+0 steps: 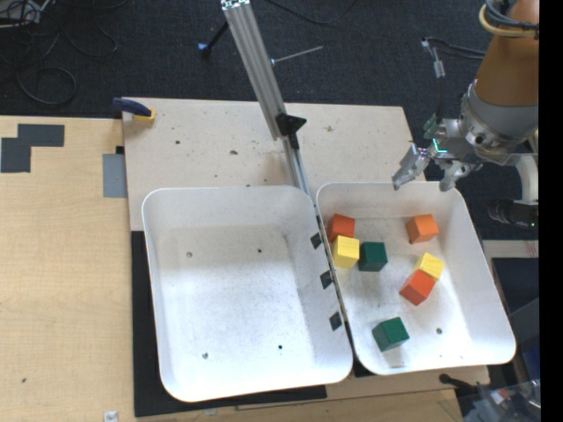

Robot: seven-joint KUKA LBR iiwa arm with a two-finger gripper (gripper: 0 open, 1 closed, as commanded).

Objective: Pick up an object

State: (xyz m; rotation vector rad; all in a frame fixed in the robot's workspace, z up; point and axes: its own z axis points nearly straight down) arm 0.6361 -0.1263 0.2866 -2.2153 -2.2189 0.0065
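Pale bench [62,262] carries two white bins; right bin [493,319] holds seven blocks, orange block [422,228] nearest the gripper [427,172]; jaws spread apart, gripping nothing, above its far rim.

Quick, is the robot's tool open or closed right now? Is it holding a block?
Tool: open, holding nothing, hanging above the far rim of the right bin.
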